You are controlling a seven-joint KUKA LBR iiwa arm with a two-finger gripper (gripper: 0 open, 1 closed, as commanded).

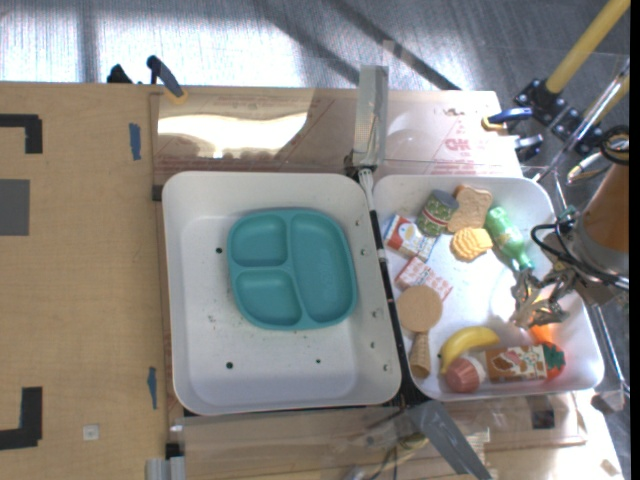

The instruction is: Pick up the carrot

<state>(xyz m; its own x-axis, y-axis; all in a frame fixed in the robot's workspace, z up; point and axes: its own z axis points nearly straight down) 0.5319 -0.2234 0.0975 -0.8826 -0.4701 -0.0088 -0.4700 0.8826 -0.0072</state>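
Observation:
The carrot (544, 334) is a small orange piece near the right wall of the right bin (575, 268), just above a juice carton (515, 364). My gripper (535, 304) hangs directly over the carrot's upper left end, very close to it or touching it. The metal gripper parts cover part of the carrot. Nothing is visibly lifted. The arm's orange band (612, 213) sits at the right edge of the view.
The right bin also holds a banana (468, 341), a red fruit (462, 374), an ice cream cone (420, 318), a green bottle (507, 238), biscuits (472, 208), a can (437, 213) and small cartons (403, 236). A teal divided plate (293, 268) lies in the left bin (190, 298).

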